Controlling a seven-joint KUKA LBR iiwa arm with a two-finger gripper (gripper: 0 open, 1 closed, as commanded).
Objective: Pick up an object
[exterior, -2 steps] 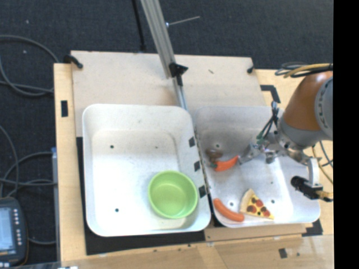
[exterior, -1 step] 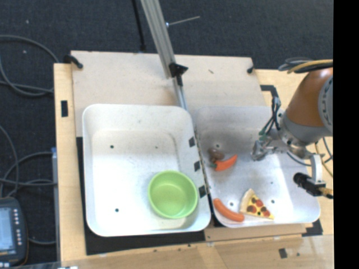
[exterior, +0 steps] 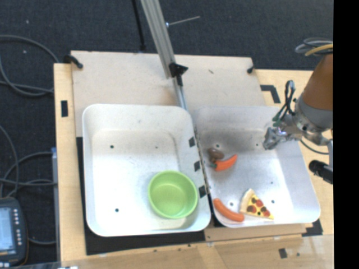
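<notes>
Two white bins are set side by side on the bench, the gripper (exterior: 271,138) being seen above the right bin (exterior: 291,175) with its finger opening not discernible, while a carrot (exterior: 225,162) lies apart to its left, ungrasped.

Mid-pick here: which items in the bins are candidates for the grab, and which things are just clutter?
Candidates:
green bowl, left bin
carrot, right bin
hot dog, right bin
pizza slice, right bin
gripper at right bin's edge

Clutter:
metal pole
cables
</notes>
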